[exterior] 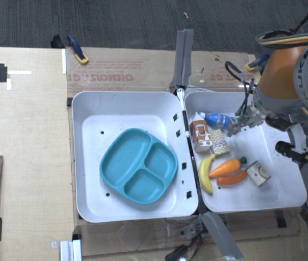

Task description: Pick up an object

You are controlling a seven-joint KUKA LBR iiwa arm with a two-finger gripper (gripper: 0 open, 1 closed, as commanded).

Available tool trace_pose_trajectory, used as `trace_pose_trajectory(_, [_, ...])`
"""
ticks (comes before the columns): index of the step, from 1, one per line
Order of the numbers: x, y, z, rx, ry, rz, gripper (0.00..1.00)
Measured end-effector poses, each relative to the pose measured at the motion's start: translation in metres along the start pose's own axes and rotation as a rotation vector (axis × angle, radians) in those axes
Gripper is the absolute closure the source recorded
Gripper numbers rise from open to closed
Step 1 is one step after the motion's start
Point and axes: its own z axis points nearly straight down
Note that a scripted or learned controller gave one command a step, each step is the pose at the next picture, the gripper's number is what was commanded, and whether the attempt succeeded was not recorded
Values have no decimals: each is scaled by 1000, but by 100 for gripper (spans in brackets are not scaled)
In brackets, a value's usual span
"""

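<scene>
The right bin [284, 197] holds several small objects. A blue bottle [215, 119] lies on its side near the bin's back left. In front of it sit a brown box [199, 134] and a patterned block [219, 141]. A banana [205, 174], a carrot [225, 167], a second orange piece [231, 179] and a small white carton [258, 173] lie toward the front. My gripper [243, 122] hangs low in the bin, right beside the bottle's right end. Whether it touches the bottle is unclear.
The left bin [88, 145] holds a blue divided plate [138, 166]. A grey divider post [183, 58] rises between the bins at the back. A blue and yellow clamp [76, 49] sits on the cardboard behind the left bin. The arm's orange band [281, 72] looms over the right bin's back corner.
</scene>
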Motion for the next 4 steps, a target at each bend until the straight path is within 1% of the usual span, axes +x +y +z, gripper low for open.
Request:
trace_pose_trajectory(1, [0,0,0,0,0,0,0])
trace_pose_trajectory(2, [-9,32,29,-6,0,-5,0])
trace_pose_trajectory(3, [-9,33,19,-7,-1,-9,100])
trace_pose_trajectory(4, [33,68,-103,-1,2,-76,100])
